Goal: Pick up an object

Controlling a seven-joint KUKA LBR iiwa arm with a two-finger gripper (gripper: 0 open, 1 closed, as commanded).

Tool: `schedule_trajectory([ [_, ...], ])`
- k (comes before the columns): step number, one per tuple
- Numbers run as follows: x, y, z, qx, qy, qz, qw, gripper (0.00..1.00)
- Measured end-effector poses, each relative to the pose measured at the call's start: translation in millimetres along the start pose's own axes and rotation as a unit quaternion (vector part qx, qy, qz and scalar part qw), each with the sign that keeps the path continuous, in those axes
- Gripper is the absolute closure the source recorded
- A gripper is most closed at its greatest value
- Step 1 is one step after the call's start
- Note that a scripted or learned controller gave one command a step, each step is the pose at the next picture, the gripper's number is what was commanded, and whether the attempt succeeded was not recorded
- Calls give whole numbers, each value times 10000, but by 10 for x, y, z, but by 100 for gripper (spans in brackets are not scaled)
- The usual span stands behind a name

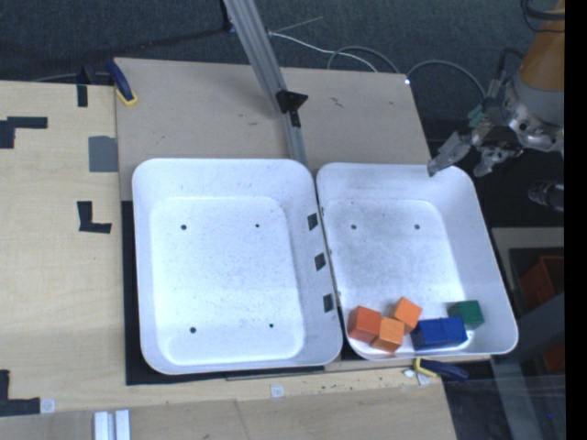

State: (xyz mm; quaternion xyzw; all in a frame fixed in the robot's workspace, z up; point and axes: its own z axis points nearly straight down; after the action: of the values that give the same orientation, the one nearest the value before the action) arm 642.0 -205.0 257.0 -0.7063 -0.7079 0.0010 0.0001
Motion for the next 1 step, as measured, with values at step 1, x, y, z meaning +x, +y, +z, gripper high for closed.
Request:
schedule_trajectory([
  [1, 590, -399, 659, 44, 27, -9, 10000, 0],
])
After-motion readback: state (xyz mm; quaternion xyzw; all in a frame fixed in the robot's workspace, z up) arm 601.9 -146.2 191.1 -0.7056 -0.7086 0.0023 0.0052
